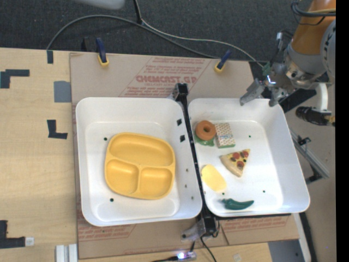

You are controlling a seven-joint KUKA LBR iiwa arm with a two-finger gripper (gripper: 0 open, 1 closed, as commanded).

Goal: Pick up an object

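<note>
The right bin (283, 146) holds a brown donut (205, 130), a pale sandwich-like block (224, 135), a pizza slice (236, 161), a yellow oval piece (213, 178) and a green pepper (238, 203). My gripper (260, 93) hangs over the bin's far right corner, above and to the right of the donut. Its two grey fingers (250, 95) are spread apart with nothing between them.
The left bin (92, 124) carries a yellow divided plate (140, 165). Both bins rest on a cardboard sheet (158, 75) held by two clamps at the back. A black cable runs across the dark floor behind. The arm's orange band (320, 1) is at the top right.
</note>
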